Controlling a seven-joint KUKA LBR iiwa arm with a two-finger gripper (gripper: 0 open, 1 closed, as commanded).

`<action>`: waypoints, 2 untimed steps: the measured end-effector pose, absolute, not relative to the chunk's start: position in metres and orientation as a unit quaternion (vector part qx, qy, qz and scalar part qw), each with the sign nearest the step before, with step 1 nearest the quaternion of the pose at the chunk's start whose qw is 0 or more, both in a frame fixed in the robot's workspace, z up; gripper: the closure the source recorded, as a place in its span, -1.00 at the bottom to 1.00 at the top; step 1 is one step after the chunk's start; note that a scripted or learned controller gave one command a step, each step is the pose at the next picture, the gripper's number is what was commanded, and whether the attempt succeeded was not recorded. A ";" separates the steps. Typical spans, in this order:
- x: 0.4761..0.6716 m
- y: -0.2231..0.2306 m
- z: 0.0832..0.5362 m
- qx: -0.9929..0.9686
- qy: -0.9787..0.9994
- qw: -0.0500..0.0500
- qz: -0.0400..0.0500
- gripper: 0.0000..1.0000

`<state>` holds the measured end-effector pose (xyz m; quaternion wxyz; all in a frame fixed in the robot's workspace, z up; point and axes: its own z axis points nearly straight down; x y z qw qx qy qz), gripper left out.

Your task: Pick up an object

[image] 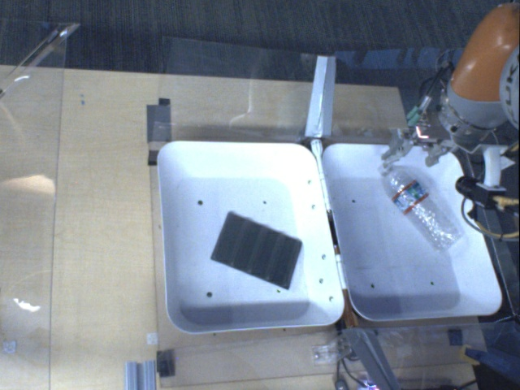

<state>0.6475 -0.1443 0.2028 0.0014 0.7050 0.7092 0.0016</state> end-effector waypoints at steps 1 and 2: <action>0.650 -0.186 0.088 0.717 0.697 0.004 0.003 -1.00; 0.632 -0.157 0.088 0.672 0.741 0.003 0.003 -1.00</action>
